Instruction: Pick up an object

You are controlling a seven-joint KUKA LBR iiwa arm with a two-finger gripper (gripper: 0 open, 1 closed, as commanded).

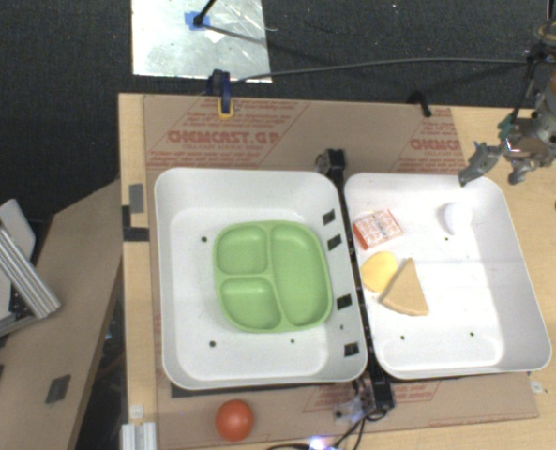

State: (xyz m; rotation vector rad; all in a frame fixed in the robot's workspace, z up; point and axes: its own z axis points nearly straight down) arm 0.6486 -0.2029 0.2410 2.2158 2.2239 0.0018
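Note:
My gripper (496,165) hangs at the far right, above the back right corner of the right bin (503,279). Its two fingers are spread apart with nothing between them. In the right bin lie a red and white packet (377,225), a yellow round piece (379,270), a tan wedge (406,291) touching it, and a pale white object (456,217) near the back. The white object is the one nearest the gripper, a little to its lower left.
The left bin (179,251) holds a green divided tray (272,275). An orange ball (233,419) sits on the bench in front of the left bin. A black divider with clips (348,251) runs between the bins. A cable crosses behind.

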